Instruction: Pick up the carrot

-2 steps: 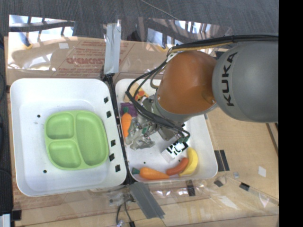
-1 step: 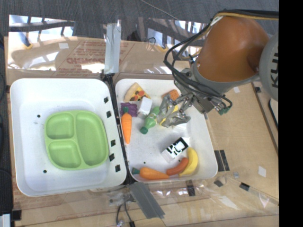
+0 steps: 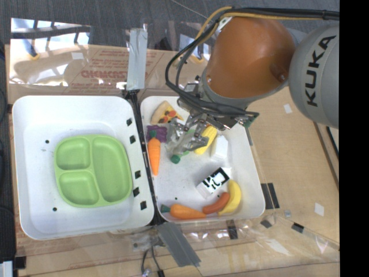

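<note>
Hovering low over the middle of the right bin (image 3: 187, 184), the gripper (image 3: 180, 148) sits just right of the carrot (image 3: 154, 156). Its opening cannot be told from this angle, and no object is visibly gripped. The carrot lies lengthwise along the bin's left wall, below a purple toy (image 3: 156, 133). Banana (image 3: 233, 196) near front right corner. Green divided plate (image 3: 92, 170) in left bin (image 3: 34, 120).
</note>
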`<state>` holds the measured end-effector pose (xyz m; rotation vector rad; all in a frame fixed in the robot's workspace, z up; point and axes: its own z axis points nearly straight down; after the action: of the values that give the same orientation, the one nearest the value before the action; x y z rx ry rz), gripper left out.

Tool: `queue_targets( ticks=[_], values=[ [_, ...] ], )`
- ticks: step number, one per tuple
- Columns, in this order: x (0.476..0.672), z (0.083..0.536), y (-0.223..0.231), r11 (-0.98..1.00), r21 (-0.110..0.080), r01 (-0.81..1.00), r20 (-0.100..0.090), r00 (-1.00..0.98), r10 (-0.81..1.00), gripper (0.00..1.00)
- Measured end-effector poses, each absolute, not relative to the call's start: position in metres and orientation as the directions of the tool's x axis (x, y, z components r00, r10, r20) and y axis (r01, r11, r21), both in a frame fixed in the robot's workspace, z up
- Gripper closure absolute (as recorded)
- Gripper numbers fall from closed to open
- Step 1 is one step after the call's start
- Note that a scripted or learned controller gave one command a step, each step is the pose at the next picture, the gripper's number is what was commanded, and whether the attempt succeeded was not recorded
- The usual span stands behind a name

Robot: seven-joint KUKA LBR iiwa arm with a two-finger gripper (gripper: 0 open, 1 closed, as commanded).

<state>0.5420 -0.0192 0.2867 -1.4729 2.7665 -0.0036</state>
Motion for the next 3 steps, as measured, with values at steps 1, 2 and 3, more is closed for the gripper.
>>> queue_targets(
  ticks=[1, 2, 3],
  values=[
    [0.598, 0.263, -0.133, 0.606, 0.000, -0.796, 0.001, -0.606, -0.796, 1.00],
    [0.657, 0.284, -0.212, 0.532, -0.005, -0.847, 0.000, -0.532, -0.847, 1.00],
    [0.589, 0.218, -0.208, 0.598, 0.005, -0.801, 0.001, -0.598, -0.801, 1.00]
  ],
)
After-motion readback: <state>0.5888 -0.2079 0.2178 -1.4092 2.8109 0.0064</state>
